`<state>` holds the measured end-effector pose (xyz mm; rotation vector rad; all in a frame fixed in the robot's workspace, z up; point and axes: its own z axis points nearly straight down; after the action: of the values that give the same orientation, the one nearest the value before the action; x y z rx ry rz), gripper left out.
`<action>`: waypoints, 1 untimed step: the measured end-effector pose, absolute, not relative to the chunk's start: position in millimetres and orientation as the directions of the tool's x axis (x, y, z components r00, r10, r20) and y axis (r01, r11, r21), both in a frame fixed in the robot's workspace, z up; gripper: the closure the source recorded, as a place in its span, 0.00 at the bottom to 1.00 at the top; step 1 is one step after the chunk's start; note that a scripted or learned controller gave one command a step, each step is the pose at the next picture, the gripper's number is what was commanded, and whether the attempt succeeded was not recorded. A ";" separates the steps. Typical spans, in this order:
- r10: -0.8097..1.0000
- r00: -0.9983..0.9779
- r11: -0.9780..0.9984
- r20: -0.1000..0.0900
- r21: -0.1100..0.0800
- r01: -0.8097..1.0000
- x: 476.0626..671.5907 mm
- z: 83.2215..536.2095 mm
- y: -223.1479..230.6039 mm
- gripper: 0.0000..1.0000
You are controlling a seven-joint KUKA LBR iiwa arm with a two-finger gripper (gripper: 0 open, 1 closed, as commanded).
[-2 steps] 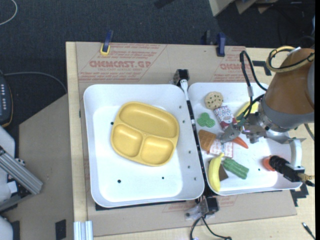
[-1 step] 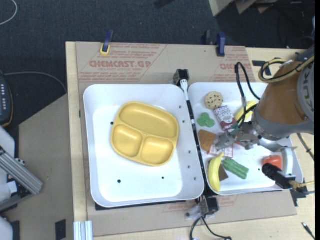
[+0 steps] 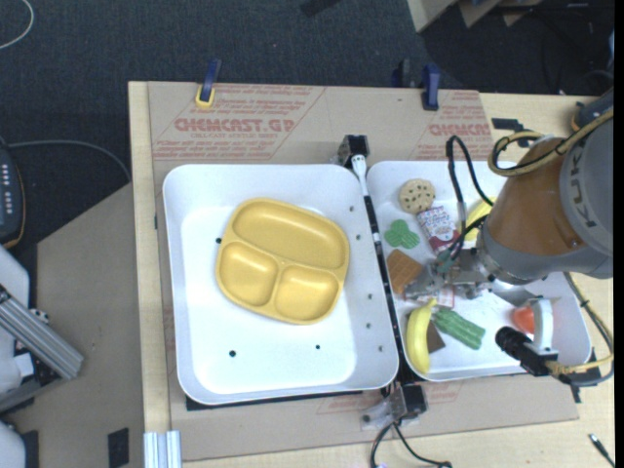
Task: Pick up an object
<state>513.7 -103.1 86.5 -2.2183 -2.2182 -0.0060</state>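
The right bin (image 3: pixel 492 370) holds several small items. At its far end lie a chocolate-chip cookie (image 3: pixel 416 195) and a red-and-white packet (image 3: pixel 437 222). A flat green piece (image 3: pixel 400 234) and a brown wedge (image 3: pixel 400 266) lie by the left wall. Nearer the front are a banana (image 3: pixel 417 337) and a green ridged vegetable (image 3: pixel 460 328), with a red-orange item (image 3: pixel 526 317) at the right. My gripper (image 3: pixel 446 283) is down low in this bin, between the brown wedge and the green vegetable, just above the banana's top end. Nothing is seen held in it.
The left bin (image 3: pixel 190 291) holds a yellow three-compartment plate (image 3: pixel 283 259) near its middle. A black divider strip (image 3: pixel 375 261) runs between the bins. The arm's orange band (image 3: pixel 531 213) covers the right bin's middle and right. A yellow piece (image 3: pixel 479 212) peeks out beside it.
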 end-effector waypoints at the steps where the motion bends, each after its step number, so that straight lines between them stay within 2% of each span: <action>1: 1.000 0.002 -0.002 -0.001 0.014 1.000 516.7 101.2 -105.3 1.00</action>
<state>516.7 -105.3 101.2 -2.2313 -2.2269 -0.0138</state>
